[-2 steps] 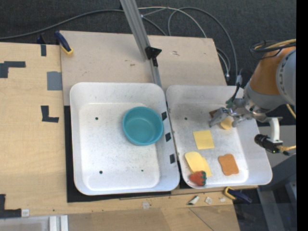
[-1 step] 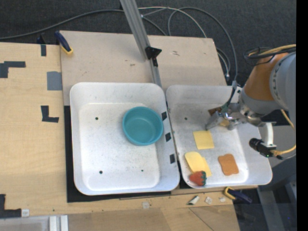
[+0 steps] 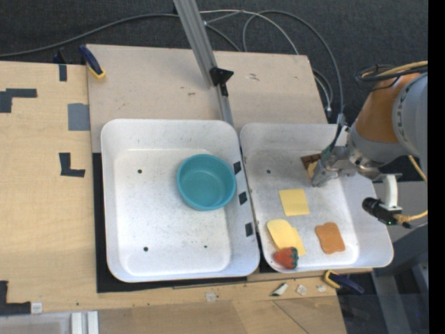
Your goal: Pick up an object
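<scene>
We locate the gripper (image 3: 321,173) low in the right bin (image 3: 361,256), right of frame centre, touching or just above a small brown object (image 3: 309,162). We judge the main risk a missed or glancing grasp, since this object lies partly hidden beneath the tool. We cannot tell whether it grips anything. Below lie a yellow square (image 3: 294,202), an orange piece (image 3: 329,238) and a strawberry (image 3: 285,257); the left bin (image 3: 125,186) holds a teal bowl (image 3: 205,181).

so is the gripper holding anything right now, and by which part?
Cannot tell. The gripper is down in the right bin against a small brown object, but the view doesn't settle whether it has a hold.
</scene>
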Motion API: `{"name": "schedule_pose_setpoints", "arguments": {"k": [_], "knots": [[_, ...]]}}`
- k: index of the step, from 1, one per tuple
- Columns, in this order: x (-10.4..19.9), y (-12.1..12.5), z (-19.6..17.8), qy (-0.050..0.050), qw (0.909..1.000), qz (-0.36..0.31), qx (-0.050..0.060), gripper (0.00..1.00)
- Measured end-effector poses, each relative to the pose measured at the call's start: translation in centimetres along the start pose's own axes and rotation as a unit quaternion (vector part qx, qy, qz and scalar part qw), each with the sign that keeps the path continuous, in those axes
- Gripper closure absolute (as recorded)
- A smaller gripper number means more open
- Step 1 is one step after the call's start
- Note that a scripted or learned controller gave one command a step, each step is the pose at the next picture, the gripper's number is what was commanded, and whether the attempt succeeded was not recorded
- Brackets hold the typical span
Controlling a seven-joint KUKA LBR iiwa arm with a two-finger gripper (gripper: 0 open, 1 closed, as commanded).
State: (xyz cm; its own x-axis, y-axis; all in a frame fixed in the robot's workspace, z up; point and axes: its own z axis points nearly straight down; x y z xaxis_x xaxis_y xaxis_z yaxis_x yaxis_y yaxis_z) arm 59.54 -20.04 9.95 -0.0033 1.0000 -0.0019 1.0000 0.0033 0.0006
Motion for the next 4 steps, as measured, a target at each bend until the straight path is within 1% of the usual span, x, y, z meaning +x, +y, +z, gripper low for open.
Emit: {"name": "schedule_pose_setpoints", "arguments": {"k": [1,2,3,4], "knots": [[0.1,-0.1,-4.2,0.0,1.0,0.001,-0.001,1.0],[0.3,1.0,-9.5,0.0,1.0,0.0,-0.002,1.0],[1.3,1.0,-15.1,0.0,1.0,0.0,-0.002,1.0],[6.6,0.5,-15.8,0.002,1.0,-0.002,0.0,1.0]]}}
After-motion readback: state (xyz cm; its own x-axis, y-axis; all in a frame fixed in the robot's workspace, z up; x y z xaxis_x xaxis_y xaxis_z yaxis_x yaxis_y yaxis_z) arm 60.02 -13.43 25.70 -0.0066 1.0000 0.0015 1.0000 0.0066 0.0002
